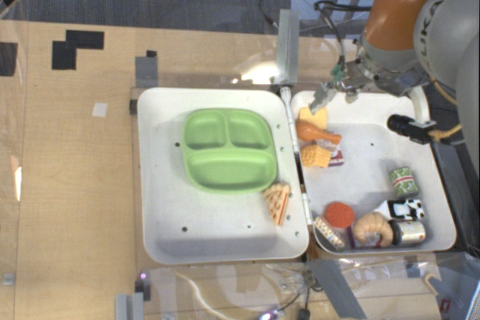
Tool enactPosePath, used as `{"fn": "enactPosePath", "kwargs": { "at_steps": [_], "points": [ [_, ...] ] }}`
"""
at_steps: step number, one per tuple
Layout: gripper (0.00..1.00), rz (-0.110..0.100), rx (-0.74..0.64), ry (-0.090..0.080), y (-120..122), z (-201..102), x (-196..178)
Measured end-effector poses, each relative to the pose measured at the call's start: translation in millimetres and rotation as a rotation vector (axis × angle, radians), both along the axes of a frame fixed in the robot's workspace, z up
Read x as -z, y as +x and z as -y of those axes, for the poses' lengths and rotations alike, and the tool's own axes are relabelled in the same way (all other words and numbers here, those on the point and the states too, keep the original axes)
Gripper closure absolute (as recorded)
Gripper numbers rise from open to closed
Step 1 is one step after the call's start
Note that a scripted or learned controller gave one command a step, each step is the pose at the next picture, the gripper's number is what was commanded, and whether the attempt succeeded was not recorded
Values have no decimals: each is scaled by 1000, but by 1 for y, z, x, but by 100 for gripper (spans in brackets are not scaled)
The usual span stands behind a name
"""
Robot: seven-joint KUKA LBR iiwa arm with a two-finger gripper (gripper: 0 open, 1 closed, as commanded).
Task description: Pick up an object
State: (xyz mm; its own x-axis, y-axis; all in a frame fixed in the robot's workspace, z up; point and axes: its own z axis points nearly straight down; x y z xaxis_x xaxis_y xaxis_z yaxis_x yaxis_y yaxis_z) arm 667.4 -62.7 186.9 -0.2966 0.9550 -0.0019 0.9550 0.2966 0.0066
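My gripper [327, 94] hangs over the far left corner of the right bin [367, 150], just above a yellow wedge [315, 118]. Nothing shows between its tips. Below the wedge lie an orange drumstick [319, 135] and a yellow ridged piece [315, 155] with a red item [336, 159] beside it. Along the near edge sit a red disc [339, 214], a brown bread roll [373, 228] and a wrapped bar [328, 234]. At the right are a green can [403, 180], a black-and-white can [406, 209] and a silver can [409, 233].
The left bin [161, 183] holds a green divided plate [229, 148] and an orange-striped slice [277, 202] near the divider. The arm's orange band [397, 4] and grey body [450, 26] loom over the right bin's far right corner. A black part [409, 126] juts over the bin.
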Motion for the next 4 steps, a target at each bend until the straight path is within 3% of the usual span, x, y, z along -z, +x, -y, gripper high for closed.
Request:
{"fn": "enactPosePath", "kwargs": {
  "at_steps": [1, 2, 3, 4],
  "points": [
    [0, 3, -13, 0, -10, 29, 99],
    [100, 10, -14, 1, -8, 28, 85],
    [100, 1, 22, 1, 3, -34, -1],
    [100, 7, 18, 1, 5, -35, -12]
  ]
}}
